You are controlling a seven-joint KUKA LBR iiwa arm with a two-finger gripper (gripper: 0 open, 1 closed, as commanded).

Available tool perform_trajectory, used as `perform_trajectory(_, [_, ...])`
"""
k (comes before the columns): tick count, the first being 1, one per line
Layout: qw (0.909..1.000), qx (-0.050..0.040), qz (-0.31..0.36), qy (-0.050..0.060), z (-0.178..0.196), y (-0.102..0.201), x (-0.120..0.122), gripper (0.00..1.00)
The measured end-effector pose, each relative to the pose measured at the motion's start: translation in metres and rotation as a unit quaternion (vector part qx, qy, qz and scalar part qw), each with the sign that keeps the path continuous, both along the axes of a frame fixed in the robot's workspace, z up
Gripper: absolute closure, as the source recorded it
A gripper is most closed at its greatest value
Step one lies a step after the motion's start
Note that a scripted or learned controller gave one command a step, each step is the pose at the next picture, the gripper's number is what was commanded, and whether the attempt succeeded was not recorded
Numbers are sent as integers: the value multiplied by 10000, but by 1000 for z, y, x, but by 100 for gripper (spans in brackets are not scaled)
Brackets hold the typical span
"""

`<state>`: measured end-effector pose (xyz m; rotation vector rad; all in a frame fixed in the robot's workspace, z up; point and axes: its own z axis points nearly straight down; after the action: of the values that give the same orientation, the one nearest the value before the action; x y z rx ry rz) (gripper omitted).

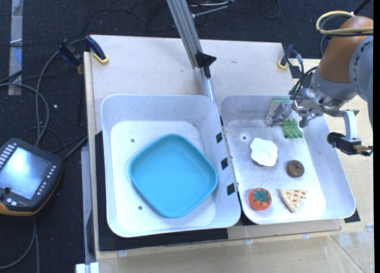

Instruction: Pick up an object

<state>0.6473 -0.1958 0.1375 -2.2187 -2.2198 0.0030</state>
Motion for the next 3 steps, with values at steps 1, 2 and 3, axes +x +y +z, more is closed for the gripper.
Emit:
perform_trajectory(1, [10000,-13,3,-37,-41,0,1,0])
perform_trajectory(2, [10000,-21,2,-54,-28,-1,2,100])
perform_trajectory(3, [10000,-8,0,-36,15,1,0,100])
